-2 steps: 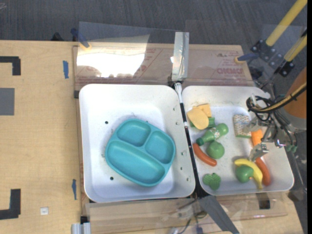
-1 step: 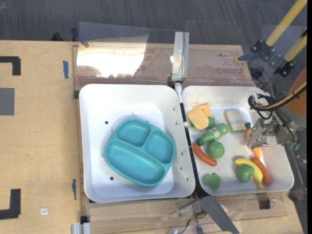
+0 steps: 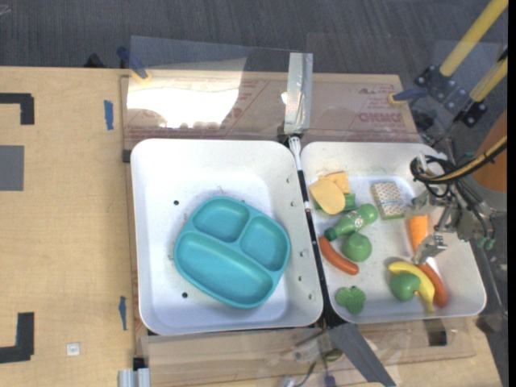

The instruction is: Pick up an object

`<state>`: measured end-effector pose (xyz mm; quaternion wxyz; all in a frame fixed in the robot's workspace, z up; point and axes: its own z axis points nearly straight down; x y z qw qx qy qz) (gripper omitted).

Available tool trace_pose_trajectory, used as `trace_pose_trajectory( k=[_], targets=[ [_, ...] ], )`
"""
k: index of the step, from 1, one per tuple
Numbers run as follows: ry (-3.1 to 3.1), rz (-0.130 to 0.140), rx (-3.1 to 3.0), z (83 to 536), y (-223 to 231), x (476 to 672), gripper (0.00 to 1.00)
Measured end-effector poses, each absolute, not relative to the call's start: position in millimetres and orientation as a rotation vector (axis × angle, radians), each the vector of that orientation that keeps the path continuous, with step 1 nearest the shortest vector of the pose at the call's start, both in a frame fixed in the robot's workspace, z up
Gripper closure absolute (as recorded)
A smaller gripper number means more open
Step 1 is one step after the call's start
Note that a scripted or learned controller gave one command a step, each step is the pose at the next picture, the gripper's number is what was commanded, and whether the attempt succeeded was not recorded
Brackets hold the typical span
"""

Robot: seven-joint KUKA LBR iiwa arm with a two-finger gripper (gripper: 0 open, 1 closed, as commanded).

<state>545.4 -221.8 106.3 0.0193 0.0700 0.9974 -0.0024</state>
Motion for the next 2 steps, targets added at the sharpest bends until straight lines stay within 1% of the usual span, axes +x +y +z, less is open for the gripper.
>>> trace_pose_trajectory(
  k=[1,2],
  targets=[
    [3.119,0.000,0.304,87.1,-223.4,555.8,0.00],
    [3.105,-0.005,0.303,99.1,-224.1,559.8,1.00]
  ],
)
